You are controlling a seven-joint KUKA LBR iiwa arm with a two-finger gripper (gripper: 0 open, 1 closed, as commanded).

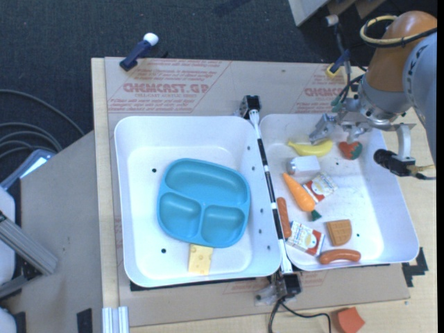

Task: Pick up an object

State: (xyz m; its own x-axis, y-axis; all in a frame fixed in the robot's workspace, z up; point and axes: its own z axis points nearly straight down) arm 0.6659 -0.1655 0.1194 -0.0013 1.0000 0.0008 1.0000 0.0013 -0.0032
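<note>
Yellow plastic, the toy banana (310,147) lies near the back of the right bin (397,210), just below the gripper (338,125), whose grey fingers (322,127) stand spread apart with nothing between them. The likely trouble is crowding: a red strawberry-like piece (350,149) sits just beside the banana's tip, and a small white can (304,165) lies close under it. A closing pinch could land on the banana's curved end and squirt it aside, or nudge the red piece instead, leaving the grasp empty.
</note>
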